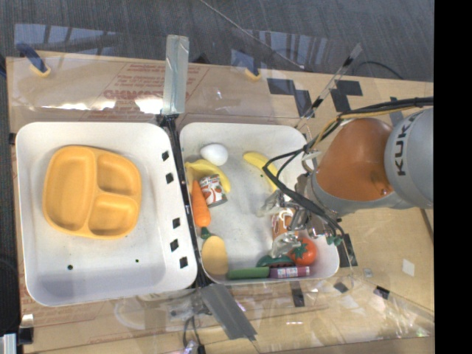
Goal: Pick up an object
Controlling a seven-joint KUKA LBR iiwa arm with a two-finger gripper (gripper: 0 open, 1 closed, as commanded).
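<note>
My gripper point(286, 223) reaches down into the right bin point(243, 135), at its right side, under the grey arm with the orange band point(354, 161). It hangs over a small brown-and-white packet point(280, 226) and just above a red tomato point(305, 252). Close by lie a green piece point(274, 259), a green cucumber point(248, 273) and a purple bar point(292, 272) along the near wall. A banana point(257, 162) lies up and to the left of the gripper. The wrist hides what lies directly beneath it.
The right bin also holds a white egg point(214, 153), a yellow piece point(200, 169), a small can point(212, 191), a carrot point(200, 208) and a pale yellow round item point(214, 254). A yellow divided plate point(92, 192) sits in the left bin point(44, 271). Cables point(383, 108) trail from the arm.
</note>
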